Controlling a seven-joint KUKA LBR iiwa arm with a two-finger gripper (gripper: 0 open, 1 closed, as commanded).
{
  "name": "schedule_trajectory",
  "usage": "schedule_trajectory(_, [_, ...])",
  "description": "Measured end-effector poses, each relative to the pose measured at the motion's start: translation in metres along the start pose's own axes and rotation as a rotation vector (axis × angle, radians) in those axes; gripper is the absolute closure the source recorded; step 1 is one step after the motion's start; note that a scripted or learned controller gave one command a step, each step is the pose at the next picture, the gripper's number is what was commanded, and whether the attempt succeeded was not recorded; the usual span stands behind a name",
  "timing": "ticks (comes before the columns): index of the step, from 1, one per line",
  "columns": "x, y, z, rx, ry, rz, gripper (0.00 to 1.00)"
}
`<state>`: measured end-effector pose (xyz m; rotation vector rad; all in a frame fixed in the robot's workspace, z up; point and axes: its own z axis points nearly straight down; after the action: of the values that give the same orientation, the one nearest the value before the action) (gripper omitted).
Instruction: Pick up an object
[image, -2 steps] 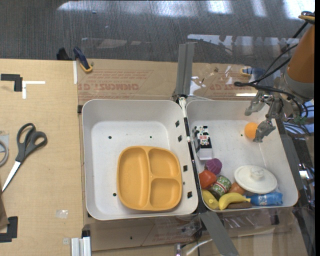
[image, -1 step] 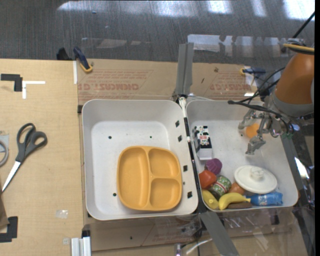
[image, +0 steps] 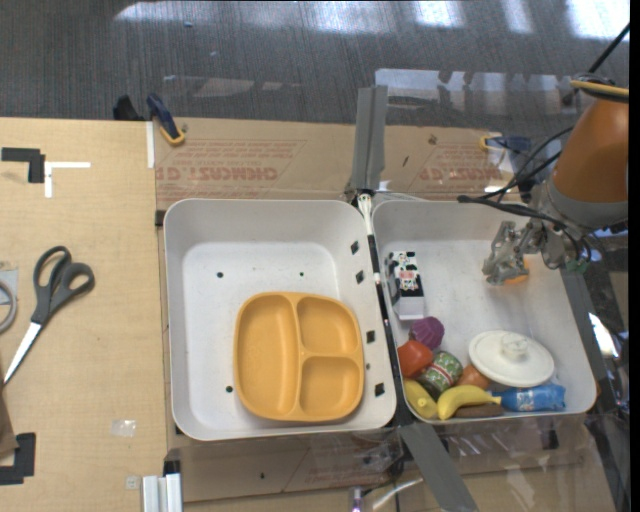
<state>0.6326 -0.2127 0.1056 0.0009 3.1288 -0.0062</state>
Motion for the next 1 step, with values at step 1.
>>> schedule_trajectory(1, [0.0281, 0.0177, -0.1590, -0.002, 0.006, 0.080, 1.00])
